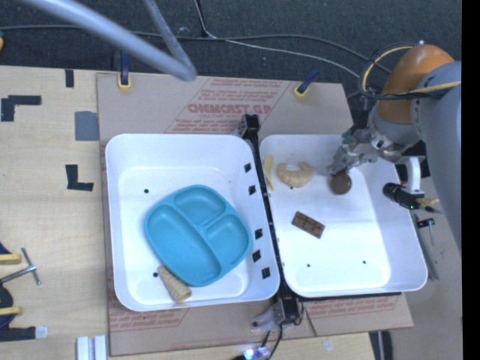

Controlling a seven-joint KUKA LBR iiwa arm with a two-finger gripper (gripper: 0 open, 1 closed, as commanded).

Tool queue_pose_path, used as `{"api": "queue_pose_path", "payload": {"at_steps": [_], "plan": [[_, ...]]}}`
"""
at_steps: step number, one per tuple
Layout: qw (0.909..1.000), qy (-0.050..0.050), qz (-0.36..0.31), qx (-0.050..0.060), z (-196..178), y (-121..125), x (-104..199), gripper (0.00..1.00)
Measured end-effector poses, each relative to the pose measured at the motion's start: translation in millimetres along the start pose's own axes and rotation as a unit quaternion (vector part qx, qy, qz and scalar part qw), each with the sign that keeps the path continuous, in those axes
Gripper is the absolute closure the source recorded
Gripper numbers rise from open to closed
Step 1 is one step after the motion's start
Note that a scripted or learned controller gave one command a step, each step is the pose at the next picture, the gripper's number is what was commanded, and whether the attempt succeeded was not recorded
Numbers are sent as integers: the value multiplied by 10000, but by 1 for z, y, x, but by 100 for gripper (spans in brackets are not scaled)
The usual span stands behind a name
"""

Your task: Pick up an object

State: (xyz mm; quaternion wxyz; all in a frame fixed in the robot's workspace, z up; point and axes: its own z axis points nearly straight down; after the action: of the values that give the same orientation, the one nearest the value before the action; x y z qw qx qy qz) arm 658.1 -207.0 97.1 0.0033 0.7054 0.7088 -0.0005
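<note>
The gripper (343,172) hangs low over the far end of the right bin (390,276), its tip right at a small round brown lump (341,184) that sits on the bin floor. The fingers blur into that lump from above, so I cannot tell whether they are spread, pressed together or pinching it. Just behind the gripper the grey arm (442,126) climbs away to the right, with its orange band (409,81) above the wrist.

A little to the left of the gripper lies a pale curled pastry (295,175), and beside that a thin yellow strip (268,175) against the bin's left wall. Nearer the camera than the gripper, well apart from it, a flat brown chocolate bar (307,224) lies tilted.

Farther left, across the divide, the left bin (124,156) holds a blue divided plate (197,233), with a tan cone (174,284) touching its near edge.
</note>
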Motion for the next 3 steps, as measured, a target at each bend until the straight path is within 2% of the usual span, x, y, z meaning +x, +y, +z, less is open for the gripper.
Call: {"api": "queue_pose_path", "payload": {"at_steps": [1,3], "plan": [[10000,20,14,2,-63,-1,0,100],[10000,18,16,4,-154,-5,-3,100]]}}
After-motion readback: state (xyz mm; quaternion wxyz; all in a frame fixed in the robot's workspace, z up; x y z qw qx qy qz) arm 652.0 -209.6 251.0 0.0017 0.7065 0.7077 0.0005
